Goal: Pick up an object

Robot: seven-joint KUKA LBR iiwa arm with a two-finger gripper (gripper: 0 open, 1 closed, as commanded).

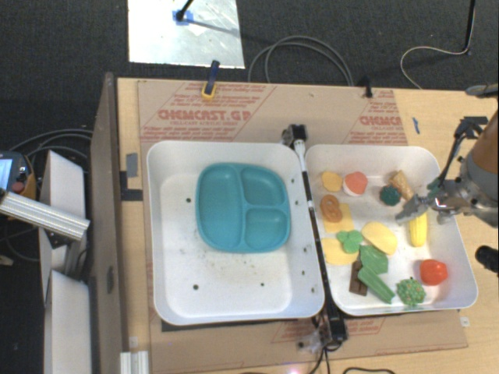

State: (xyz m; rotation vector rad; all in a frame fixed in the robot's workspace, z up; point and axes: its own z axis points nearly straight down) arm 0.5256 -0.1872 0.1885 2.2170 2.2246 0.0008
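Observation:
The right bin (448, 168) holds several toy foods. A yellow banana-shaped piece (419, 230) lies near its right side. My gripper (425, 207) hangs just above that piece's upper end, with its grey fingers spread open and nothing held between them. A dark green ball (389, 195) and a tan bread piece (401, 183) lie just left of the gripper. A red tomato (433, 271) and a broccoli (410, 291) sit nearer the front edge.
A teal divided plate (242, 207) sits in the left bin (175, 287). The right bin's left half is crowded: a red round piece (355, 183), an orange ring (331, 207), a yellow slice (379, 237) and green vegetables (373, 259). Cables run behind the bins.

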